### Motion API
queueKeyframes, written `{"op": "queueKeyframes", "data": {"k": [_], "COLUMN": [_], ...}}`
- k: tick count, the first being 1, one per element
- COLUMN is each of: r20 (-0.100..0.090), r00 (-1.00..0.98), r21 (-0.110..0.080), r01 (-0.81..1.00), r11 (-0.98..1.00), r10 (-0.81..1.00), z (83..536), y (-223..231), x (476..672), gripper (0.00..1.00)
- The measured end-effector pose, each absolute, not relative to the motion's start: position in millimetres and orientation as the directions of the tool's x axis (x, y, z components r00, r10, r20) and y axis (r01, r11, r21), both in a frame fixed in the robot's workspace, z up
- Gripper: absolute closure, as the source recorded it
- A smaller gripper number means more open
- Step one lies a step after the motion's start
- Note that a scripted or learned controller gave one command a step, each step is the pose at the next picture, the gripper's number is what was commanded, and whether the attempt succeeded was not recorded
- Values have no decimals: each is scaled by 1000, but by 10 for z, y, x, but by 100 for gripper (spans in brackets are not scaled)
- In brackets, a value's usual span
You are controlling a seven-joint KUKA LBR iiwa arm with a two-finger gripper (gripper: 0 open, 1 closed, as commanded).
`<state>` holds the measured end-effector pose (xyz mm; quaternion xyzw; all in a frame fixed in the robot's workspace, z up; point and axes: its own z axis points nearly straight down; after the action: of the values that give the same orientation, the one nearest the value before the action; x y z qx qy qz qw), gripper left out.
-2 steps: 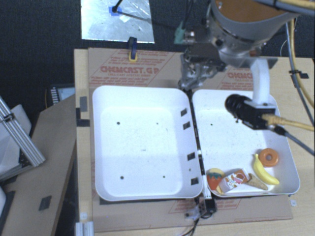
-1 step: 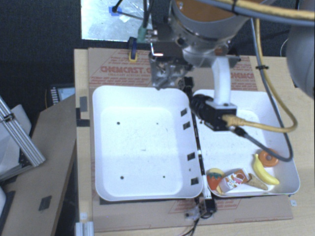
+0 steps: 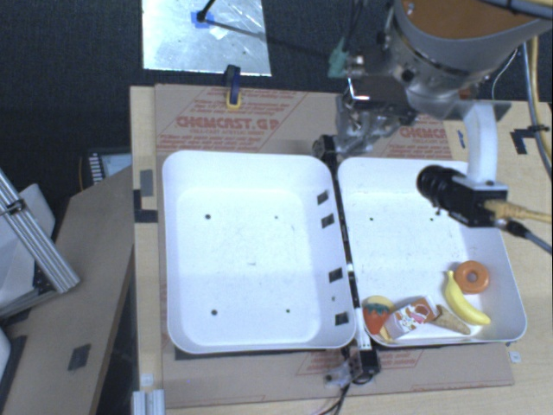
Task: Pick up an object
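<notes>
Several small objects lie along the front edge of the right bin (image 3: pixel 406 232): a yellow banana (image 3: pixel 463 301), an orange ring-shaped donut (image 3: pixel 472 276), a red and orange fruit (image 3: pixel 377 314), a white and red packet (image 3: pixel 409 316) and a tan cone-shaped piece (image 3: pixel 449 321). My gripper (image 3: pixel 363 132) hangs over the back left corner of the right bin, near the divide between the bins. It is well away from the objects and nothing shows in it.
The left bin (image 3: pixel 251 249) stands beside the right one, joined by black clips (image 3: pixel 333 223). A black cylinder (image 3: pixel 454 193) on a white bracket juts out over the right bin's back right. Cardboard (image 3: pixel 233 119) lies under both bins.
</notes>
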<state>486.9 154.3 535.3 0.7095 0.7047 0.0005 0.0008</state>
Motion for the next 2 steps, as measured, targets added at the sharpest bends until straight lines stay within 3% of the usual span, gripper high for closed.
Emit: {"op": "queueKeyframes", "data": {"k": [1,2], "r20": [3,0], "r00": [-8,6], "r21": [2,3], "r01": [1000,1000], "r11": [8,-6], "r10": [1000,1000], "z": [5349,5354], "y": [2053,1337], "x": [4859,4869], "gripper": [100,100]}}
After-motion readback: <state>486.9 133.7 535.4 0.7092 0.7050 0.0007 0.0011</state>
